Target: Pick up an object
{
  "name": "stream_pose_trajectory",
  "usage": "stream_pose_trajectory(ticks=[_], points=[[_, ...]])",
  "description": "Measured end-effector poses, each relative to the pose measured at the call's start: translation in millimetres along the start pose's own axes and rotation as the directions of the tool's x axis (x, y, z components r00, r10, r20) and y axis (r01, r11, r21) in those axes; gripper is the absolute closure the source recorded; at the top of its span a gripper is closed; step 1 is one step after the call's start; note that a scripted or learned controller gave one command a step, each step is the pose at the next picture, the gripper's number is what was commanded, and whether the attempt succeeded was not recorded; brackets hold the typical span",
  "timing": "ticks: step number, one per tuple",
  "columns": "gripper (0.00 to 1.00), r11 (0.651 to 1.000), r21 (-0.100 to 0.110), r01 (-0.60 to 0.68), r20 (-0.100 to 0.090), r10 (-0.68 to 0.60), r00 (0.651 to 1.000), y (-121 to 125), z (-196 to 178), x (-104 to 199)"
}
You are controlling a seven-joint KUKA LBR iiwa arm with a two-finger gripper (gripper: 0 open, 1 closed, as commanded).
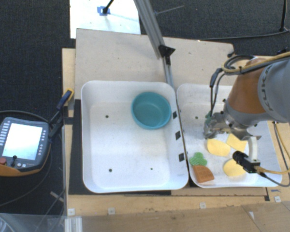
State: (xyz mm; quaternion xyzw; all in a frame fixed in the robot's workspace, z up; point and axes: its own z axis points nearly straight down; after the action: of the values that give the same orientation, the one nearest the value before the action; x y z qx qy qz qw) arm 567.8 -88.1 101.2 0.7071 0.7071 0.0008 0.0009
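In the right bin lie three yellow pieces: one near the middle, one to its right, one nearer the front. A green piece and an orange-brown block lie at the bin's front left. My gripper is low in the right bin, just above and left of the middle yellow piece. The wrist covers its fingers.
A teal bowl sits in the left bin at its back right. A metal pole slants in from the top toward the bins' divider. A teach pendant lies left of the bench. Cables trail by the right bin's front right.
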Motion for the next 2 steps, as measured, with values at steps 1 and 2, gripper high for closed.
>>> stream_pose_trajectory(ticks=[1, 2], points=[[1.0, 1.0, -0.001, 0.0, 0.0, 0.0, 1.0, -2.5, -43.4, -3.7], [1.0, 1.0, -0.003, 0.001, 0.0, -0.001, 1.0, 1.9, -92.1, 5.4]])
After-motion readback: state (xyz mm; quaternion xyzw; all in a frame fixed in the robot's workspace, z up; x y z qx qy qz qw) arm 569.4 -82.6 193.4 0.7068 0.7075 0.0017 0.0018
